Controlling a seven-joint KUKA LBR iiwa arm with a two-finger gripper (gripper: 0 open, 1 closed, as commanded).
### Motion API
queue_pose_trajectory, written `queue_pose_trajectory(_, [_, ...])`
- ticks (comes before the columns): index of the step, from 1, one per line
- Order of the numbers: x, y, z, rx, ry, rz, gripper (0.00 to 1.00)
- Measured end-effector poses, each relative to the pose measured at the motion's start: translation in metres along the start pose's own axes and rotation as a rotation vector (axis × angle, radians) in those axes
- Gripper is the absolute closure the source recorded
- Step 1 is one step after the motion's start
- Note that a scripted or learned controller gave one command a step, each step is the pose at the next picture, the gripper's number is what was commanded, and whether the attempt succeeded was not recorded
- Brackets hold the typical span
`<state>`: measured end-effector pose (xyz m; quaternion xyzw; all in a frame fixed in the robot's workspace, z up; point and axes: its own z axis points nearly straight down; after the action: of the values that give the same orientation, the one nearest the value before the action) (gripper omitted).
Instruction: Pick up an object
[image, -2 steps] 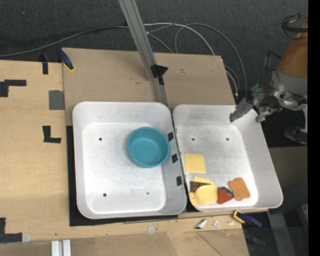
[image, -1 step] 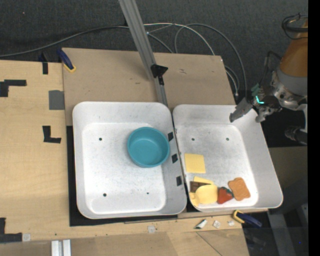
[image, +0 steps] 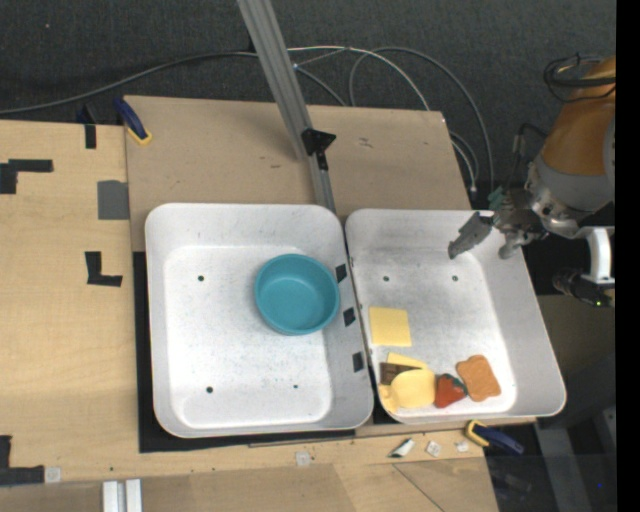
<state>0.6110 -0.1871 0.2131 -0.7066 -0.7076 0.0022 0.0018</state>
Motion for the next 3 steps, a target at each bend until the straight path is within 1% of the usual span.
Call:
queue_pose_trajectory(1, [0.002, 0.009, 0.058, 0.001, 0.001, -0.001, 0.00])
queue_pose_trajectory(2, [-0.002, 0.011, 0.104, 0.000, 0.000, 0.000, 0.00])
queue_pose_trajectory(3, [-0.001, 0.012, 0.091, -0.004, -0.001, -0.002, 1.00])
